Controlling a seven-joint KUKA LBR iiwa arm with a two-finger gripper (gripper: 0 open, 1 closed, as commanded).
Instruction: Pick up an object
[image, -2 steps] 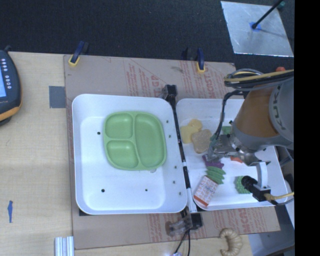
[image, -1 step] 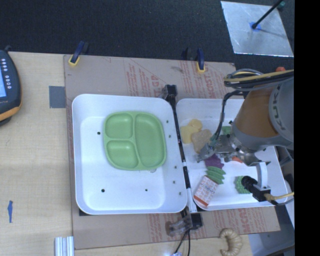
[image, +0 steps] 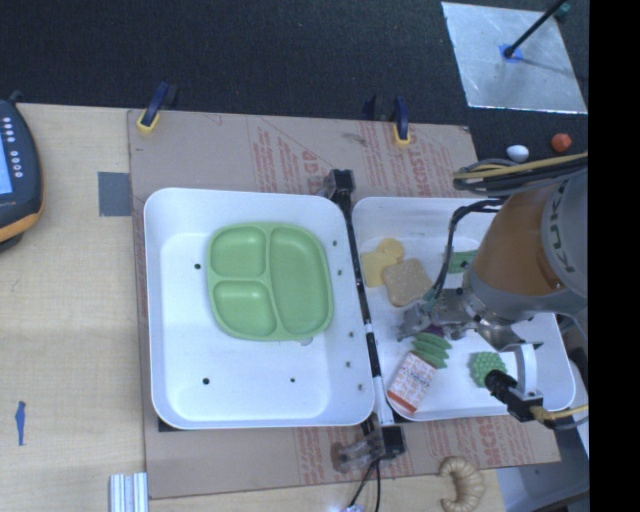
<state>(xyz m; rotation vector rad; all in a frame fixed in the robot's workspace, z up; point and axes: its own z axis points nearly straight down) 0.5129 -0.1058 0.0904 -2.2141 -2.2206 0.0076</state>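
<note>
Here the gripper (image: 420, 322) sits low in the right bin (image: 400, 215); its opening cannot be told.
Toy food crowds it: green piece (image: 432, 348) at five o'clock, tan slice (image: 405, 281) at twelve, packet (image: 411, 384) at six. The left bin (image: 180, 390) bears a green plate (image: 270, 281).

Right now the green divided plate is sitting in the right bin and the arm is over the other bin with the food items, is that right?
Not quite. The camera view shows the green divided plate in the left bin, not the right. The arm is over the right bin, where the food items lie.
</note>
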